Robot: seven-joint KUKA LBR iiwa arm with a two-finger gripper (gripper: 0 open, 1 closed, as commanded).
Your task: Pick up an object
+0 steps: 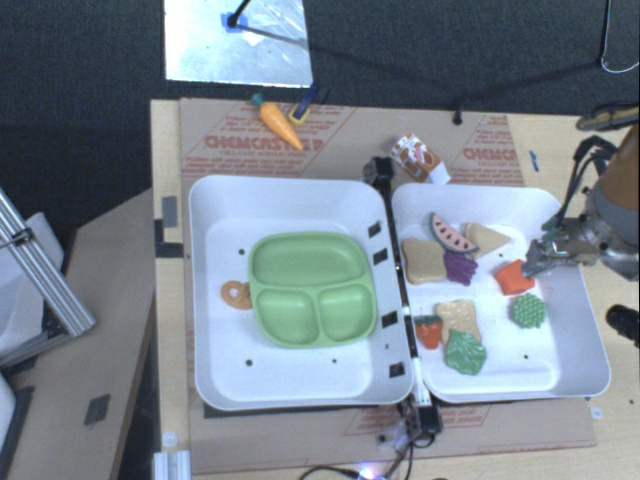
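The right bin (570, 368) holds several toy foods: a watermelon slice (450, 233), a beige toast (425, 260), purple grapes (460, 266), a tan wedge (486, 236), an orange-red piece (513, 279), a green broccoli (527, 311), a pale cookie (458, 315), a red tomato (429, 333) and a green leaf (465, 353). My gripper (543, 257) reaches in from the right. It hangs low over the bin's right middle, just up and right of the orange-red piece and close to its edge. I see nothing lifted.
The left bin (215, 368) carries a green divided plate (310, 288) and a small pretzel (236, 295). Behind the bins on the cardboard lie a carrot (278, 123) and a small packet (415, 156). A foil sheet (238, 28) sits at the back.
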